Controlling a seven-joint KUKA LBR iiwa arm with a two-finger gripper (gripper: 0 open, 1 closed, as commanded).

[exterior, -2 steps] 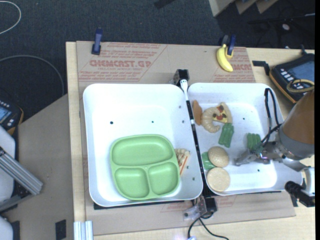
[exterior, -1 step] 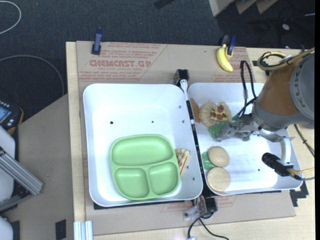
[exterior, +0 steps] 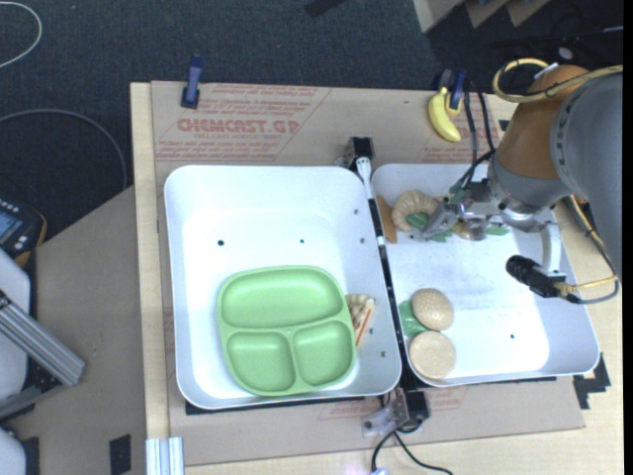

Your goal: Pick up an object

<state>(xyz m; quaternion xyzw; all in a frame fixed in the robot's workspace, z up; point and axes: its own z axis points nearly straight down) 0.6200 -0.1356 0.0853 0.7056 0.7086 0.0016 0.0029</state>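
My gripper (exterior: 457,218) hangs low over the far left part of the right bin (exterior: 514,310), below the arm's orange band (exterior: 534,132). Right beside it lie a small green item (exterior: 423,223) and a tan ridged, shell-like piece (exterior: 412,206); the gripper's tip touches or overlaps the green item. Whether anything is held stays hidden. Two round tan discs (exterior: 432,310) (exterior: 432,354) lie at the bin's near left, with a green scrap (exterior: 405,317) beside them.
The left bin (exterior: 198,255) holds a green divided plate (exterior: 287,327) and a small tan-and-orange item (exterior: 360,315) by its right wall. A yellow banana-like object (exterior: 445,117) and a blue clamp (exterior: 192,80) sit on the board behind the bins. Black cables trail near the arm.
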